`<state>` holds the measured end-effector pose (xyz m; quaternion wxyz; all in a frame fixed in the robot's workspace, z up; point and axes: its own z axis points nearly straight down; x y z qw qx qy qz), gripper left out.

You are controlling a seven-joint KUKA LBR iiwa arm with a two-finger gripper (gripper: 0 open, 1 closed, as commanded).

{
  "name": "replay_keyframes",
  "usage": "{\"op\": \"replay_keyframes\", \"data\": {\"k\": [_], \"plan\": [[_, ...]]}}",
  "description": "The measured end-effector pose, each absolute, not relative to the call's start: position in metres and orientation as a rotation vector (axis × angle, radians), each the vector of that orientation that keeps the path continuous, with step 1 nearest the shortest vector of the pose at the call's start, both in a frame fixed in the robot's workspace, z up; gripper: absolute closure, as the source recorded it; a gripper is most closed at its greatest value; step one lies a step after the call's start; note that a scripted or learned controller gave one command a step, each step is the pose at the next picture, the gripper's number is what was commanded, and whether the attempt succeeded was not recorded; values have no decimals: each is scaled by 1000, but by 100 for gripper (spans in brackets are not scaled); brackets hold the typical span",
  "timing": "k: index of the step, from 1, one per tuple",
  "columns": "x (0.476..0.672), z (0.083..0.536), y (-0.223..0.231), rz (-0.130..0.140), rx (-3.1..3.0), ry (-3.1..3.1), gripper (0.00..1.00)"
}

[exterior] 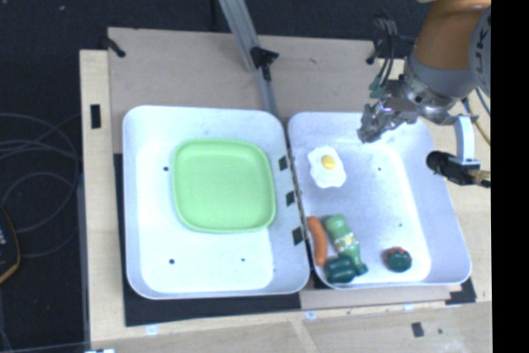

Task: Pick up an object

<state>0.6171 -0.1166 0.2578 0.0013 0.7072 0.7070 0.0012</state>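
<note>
Over right bin's far edge, end effector (378,128), grip state unclear, fried egg (327,167) nearby to its left

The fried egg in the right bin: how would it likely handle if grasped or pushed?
The fried egg lies flat on the right bin floor, so it probably slides rather than rolls. Its low profile may give little to grip. It looks like a light toy.

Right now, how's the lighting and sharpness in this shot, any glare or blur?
Camera view: lighting is even, the white bins bright but not blown out; the green plate shows soft sheen, no hard glare; the gripper looks slightly soft, its fingers hard to resolve; surroundings fall dark.
</note>
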Motion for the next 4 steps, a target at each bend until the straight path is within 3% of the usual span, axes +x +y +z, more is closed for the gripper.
{"op": "replay_keyframes", "data": {"k": [4], "plan": [[584,237,84,0,2218,2225,100]]}}
